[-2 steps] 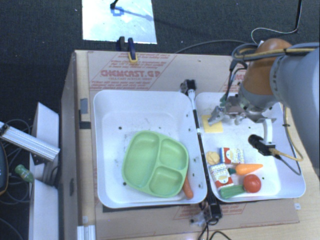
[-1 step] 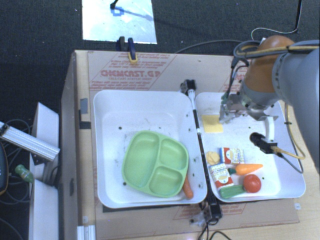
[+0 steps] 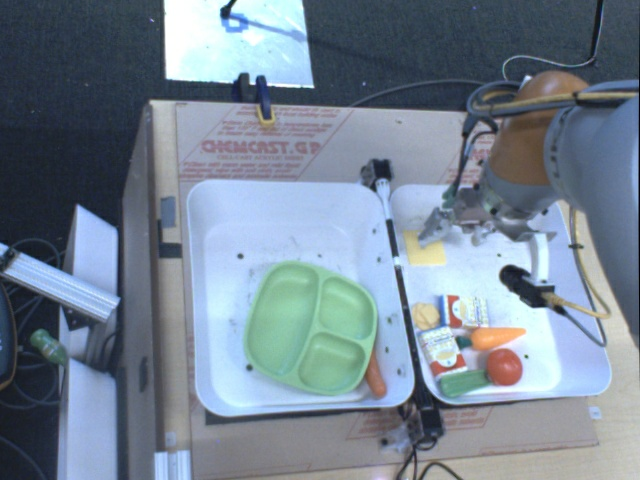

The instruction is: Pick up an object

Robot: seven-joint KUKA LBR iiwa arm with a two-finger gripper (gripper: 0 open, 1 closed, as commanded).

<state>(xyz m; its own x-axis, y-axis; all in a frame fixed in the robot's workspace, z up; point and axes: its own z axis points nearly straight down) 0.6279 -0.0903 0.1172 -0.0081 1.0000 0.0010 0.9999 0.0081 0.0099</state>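
Camera view: tool [image 3: 452, 224] in right bin [image 3: 580, 368], just above yellow cheese slice [image 3: 427, 251]; finger spread unclear.

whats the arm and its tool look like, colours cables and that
The arm is a thick, rounded grey body with a glossy orange band just above the wrist. The tool is small, grey and metallic, with thin fingers. Dark cables loop over the top of the orange section, and a black cable runs off behind the arm.
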